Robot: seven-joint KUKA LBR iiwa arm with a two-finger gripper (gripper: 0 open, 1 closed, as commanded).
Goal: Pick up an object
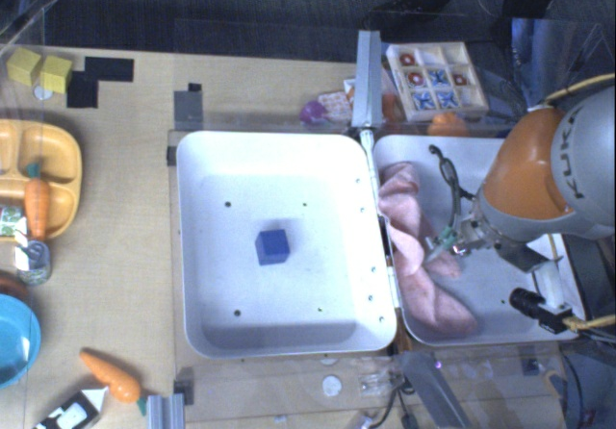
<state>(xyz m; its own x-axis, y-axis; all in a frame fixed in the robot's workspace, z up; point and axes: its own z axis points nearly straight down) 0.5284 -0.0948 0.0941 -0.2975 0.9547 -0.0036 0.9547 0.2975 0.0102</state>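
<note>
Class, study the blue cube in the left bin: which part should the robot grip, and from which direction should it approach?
Grip the blue cube across two opposite vertical faces, coming straight down from above. It sits flat on the left bin floor, apart from the walls, so its sides look free for fingers. The end effector is over the pink cloth in the right bin.

1. We see a small blue cube (273,245) lying flat near the middle of the left bin (279,153), clear of its walls.
2. We see a crumpled pink cloth (416,254) stretched lengthwise in the neighbouring bin, against the wall nearest the left bin.
</note>
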